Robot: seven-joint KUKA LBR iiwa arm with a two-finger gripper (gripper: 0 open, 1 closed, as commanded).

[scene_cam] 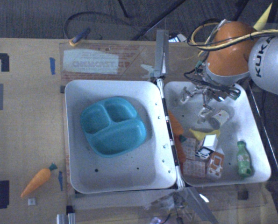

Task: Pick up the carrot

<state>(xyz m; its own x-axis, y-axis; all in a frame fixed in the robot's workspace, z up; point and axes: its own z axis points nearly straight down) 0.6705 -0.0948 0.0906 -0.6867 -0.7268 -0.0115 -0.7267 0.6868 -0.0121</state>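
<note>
Orange carrot (36,181) lies on the desk (22,125), outside the left bin (73,139); looks light, stiff, smooth, best pinched mid-body; jaws (207,107) hang over the right bin (258,139), spread, holding nothing.

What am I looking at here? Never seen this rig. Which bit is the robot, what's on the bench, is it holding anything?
One fixed camera looks down at a slant on a bench. The arm, grey with an orange band, reaches in from the right; its gripper hangs over the right bin, with nothing visible between its fingers. That bin holds a green bottle, small cartons, a yellow piece and an orange item by the wall. The left bin holds a blue tray. The carrot lies outside both bins, on the bench at lower left.
</note>
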